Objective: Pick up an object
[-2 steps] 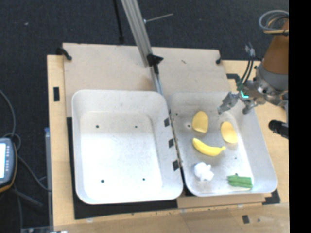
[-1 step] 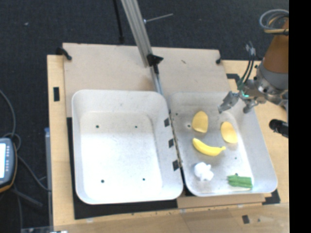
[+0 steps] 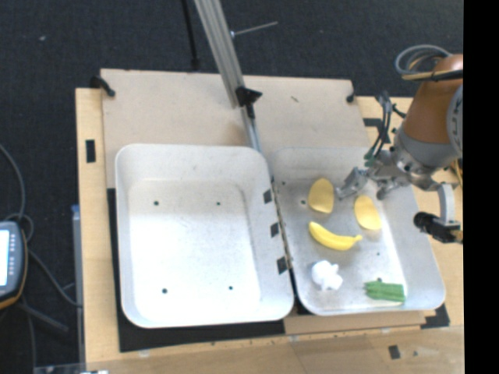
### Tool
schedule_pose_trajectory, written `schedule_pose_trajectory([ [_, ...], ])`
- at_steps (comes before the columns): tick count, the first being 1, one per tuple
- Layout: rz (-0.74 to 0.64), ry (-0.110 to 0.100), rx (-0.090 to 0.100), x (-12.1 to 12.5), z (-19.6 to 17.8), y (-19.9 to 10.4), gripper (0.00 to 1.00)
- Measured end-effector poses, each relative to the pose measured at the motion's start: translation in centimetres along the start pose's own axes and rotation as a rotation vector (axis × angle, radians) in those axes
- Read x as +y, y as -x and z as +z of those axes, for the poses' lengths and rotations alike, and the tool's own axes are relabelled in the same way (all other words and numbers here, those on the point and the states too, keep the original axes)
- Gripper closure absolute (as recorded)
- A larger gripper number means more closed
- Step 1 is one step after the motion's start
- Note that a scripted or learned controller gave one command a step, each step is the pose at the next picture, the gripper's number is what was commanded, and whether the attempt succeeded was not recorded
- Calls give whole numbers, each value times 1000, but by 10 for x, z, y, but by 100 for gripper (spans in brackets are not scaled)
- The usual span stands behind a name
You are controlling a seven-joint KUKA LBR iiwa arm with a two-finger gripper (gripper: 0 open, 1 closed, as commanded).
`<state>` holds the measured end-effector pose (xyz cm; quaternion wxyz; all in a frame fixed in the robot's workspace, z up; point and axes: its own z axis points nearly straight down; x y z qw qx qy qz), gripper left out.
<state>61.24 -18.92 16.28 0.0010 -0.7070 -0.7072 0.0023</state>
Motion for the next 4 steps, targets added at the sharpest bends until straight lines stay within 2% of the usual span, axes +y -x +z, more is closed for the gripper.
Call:
schedule_pose_trajectory([
  [1,2,1,0,-6,45,-4,0],
  [2,5,5,-2,-6,62,-2,0],
  [3,9,9,-1,-5,50,-1,100],
  [4,10,11,1,-13,-8,-3,100],
])
